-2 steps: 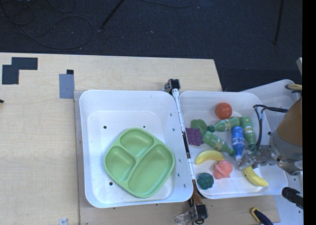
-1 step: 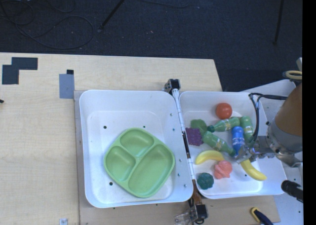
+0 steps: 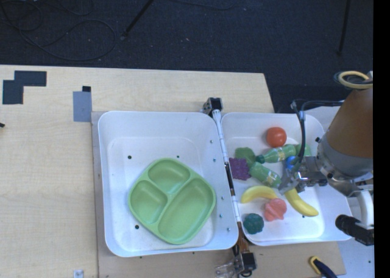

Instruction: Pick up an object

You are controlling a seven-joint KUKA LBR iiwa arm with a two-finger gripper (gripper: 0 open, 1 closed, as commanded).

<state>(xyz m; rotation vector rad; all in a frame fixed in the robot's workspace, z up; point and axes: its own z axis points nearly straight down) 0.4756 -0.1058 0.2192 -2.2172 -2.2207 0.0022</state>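
Toys crowd the right bin: tomato, bottles, grapes, two bananas. Above them hangs the gripper; whether it is apart or together, I cannot tell.

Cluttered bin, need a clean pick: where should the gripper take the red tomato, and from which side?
Grip the red tomato across its round middle, coming straight down. It sits at the far end of the right bin, with bare floor left and behind; only the green bottle lies close on its near side.
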